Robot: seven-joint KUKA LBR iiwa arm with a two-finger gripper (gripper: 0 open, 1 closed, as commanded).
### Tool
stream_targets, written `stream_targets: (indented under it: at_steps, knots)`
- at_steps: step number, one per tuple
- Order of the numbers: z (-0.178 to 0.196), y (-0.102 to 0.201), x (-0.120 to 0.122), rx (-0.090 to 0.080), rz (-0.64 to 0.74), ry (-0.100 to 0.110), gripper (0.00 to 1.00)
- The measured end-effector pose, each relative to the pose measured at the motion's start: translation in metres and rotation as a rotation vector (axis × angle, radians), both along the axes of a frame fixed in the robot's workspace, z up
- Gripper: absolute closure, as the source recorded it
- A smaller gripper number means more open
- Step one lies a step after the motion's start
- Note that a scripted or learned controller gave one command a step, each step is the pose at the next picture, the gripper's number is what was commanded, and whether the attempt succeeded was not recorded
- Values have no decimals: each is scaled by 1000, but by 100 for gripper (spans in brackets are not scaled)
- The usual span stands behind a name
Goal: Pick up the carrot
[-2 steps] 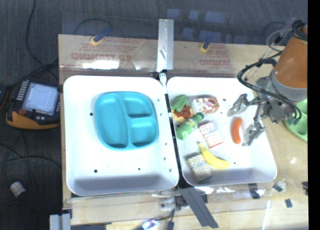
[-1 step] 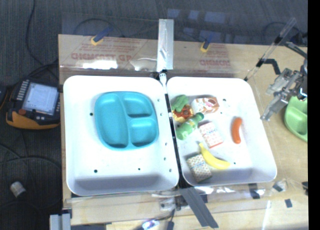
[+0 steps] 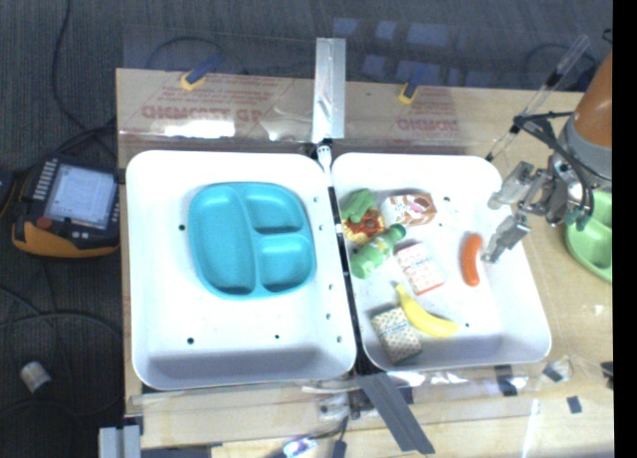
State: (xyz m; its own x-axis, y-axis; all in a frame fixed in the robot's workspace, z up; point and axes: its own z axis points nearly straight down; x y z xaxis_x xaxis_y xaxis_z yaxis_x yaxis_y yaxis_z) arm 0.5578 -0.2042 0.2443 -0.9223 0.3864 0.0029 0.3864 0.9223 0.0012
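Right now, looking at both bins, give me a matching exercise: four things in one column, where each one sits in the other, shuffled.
Things:
1. blue divided plate
2. carrot
3. banana
4. green toy

Places:
A. right bin, near its front edge
B. left bin, middle
C. right bin, beside the centre divider
D. right bin, right side, near the gripper

Pairs: 1-B, 2-D, 3-A, 4-C

Carrot point(image 3: 470, 259) in right bin point(image 3: 518, 332), gripper point(image 3: 506, 219) just beside it
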Motion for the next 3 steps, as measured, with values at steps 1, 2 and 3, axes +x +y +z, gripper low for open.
stream_targets:
  at_steps: [1, 2, 3]
  knots:
    - [-25, 10, -65, 1, -242, 3, 0]
    - [32, -19, -25, -3, -473, 1, 0]
    - [-46, -19, -47, 0, -20, 1, 0]
